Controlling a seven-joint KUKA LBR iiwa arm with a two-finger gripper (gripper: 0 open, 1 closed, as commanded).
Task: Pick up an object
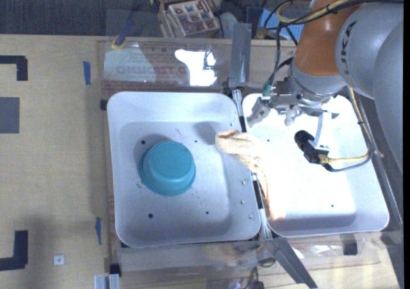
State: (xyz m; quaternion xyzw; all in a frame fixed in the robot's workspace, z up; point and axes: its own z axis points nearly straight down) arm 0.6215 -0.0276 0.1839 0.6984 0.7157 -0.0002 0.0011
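Lower centre of the frame: two white bins side by side. The left bin holds a blue bowl, upside down, resting left of the bin's centre. A tan cloth lies draped over the shared rims, one end in the left bin's upper right part, the rest trailing down along the divide toward the lower centre. The right bin is brightly lit. Above it, at upper right, the arm reaches in; the gripper hangs over that bin's upper left corner, apart from the cloth. Finger state: cannot tell. Beyond the bins, at top centre, clutter on the floor.
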